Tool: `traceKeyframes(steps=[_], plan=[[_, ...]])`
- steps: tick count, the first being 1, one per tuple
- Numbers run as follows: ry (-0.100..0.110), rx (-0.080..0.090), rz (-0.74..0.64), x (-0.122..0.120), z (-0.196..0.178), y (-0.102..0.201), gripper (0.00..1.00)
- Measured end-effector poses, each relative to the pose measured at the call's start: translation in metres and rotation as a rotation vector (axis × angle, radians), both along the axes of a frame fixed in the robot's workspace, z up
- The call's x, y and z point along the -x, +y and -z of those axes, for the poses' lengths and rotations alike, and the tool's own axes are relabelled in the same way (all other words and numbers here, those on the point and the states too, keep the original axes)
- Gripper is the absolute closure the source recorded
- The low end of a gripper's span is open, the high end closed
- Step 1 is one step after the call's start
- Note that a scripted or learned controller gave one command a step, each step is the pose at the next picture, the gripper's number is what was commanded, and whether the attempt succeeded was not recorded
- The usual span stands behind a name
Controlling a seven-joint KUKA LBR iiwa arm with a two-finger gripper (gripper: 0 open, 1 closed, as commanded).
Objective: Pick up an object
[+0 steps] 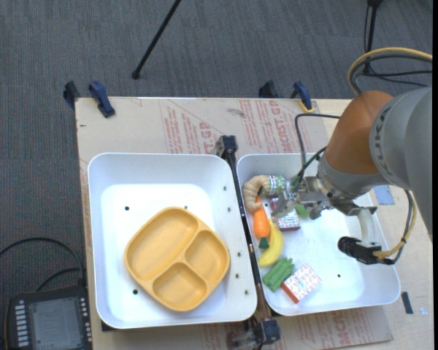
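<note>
Small toy objects (277,239) clustered along right bin's (350,297) left wall, jaws (296,204) low over upper pile, spread indiscernible, yellow divided plate (177,258) in left bin (109,195)

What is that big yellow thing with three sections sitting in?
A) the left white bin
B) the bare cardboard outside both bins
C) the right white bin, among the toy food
A: the yellow divided plate lies flat inside the left bin, while the carrot and banana are in the right bin.

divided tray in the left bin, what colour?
Yellow-orange all over, plain with no pattern. The tray shows clearly in the overhead camera view, lying in the left bin.
</note>
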State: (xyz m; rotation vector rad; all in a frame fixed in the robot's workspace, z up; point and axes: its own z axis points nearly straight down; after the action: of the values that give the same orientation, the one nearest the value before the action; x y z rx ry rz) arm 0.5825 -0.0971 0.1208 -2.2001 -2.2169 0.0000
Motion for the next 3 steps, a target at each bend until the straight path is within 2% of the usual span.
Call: traceKeyframes(steps=[1, 2, 3], plan=[[-0.009, 0.014, 0.005, -0.036, 0.036, 0.017, 0.0], [-0.004, 0.012, -0.001, -0.036, 0.028, 0.018, 1.0], [-0.009, 0.012, 0.002, -0.006, -0.065, 0.102, 1.0]])
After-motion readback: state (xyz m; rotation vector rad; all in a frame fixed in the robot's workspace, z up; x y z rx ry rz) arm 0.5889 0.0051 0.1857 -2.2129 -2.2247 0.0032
